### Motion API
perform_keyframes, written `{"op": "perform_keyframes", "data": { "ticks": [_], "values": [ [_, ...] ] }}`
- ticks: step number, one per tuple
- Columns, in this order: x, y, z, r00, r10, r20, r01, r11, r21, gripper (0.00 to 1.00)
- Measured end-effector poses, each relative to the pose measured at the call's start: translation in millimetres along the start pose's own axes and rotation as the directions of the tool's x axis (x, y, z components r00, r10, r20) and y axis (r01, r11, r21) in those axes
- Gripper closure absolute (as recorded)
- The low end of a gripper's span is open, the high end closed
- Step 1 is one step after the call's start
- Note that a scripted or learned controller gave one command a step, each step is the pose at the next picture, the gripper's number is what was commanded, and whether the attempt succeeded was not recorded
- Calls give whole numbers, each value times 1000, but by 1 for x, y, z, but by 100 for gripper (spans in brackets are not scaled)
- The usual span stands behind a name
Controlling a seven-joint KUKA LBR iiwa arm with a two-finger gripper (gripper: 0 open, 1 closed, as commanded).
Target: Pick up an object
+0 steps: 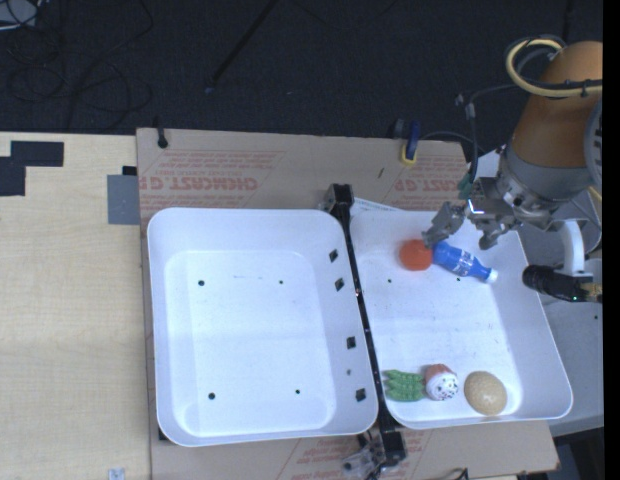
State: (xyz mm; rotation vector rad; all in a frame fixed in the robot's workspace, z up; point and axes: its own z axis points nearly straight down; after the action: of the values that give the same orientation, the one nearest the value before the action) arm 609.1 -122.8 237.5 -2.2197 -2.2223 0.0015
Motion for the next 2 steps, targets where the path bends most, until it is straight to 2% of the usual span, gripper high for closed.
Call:
{"op": "perform_keyframes", "data": {
  "ticks": [1, 2],
  "values": [
    [0, 0, -10, 1000, -1, -1, 1, 1000, 1, 100],
    [30, 36, -5, 1000, -1, 0, 1, 1000, -2, 100]
  ]
}}
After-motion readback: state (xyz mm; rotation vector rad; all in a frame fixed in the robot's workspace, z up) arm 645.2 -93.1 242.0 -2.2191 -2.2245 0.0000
